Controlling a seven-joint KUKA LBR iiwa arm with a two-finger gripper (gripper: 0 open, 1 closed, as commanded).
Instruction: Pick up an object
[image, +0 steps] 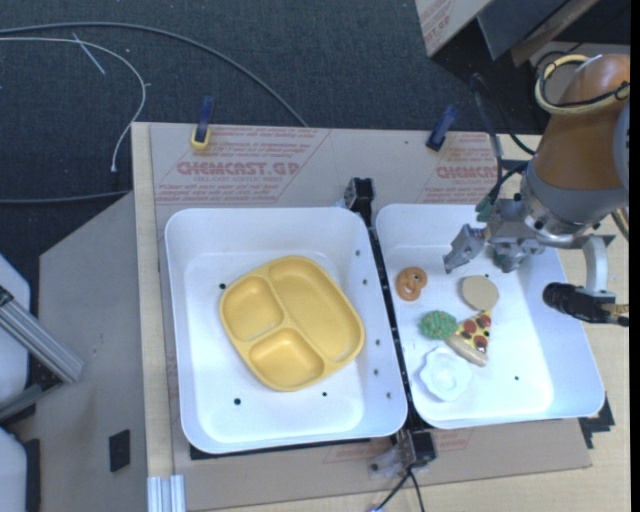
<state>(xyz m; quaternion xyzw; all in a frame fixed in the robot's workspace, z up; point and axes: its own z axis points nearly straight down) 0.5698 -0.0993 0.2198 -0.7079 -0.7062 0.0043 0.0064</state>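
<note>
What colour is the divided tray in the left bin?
Yellow: the divided tray shows clearly in the camera view.

White bins (200, 300), yellow tray (290, 320), orange-brown donut (410, 283), tan cookie (480, 293), green broccoli (437, 324), pizza slice (472, 338) yellow with red spots, white egg (443, 373), grey arm (580, 150) with orange band, brown board (250, 170) with red lettering, blue clamps (205, 115).

My counter, set on dark carpet

Dark carpet floor (300, 60) fills the upper frame, thin cables (130, 70) looping across its upper left; a cardboard sheet (250, 160) with red lettering covers my counter.
</note>
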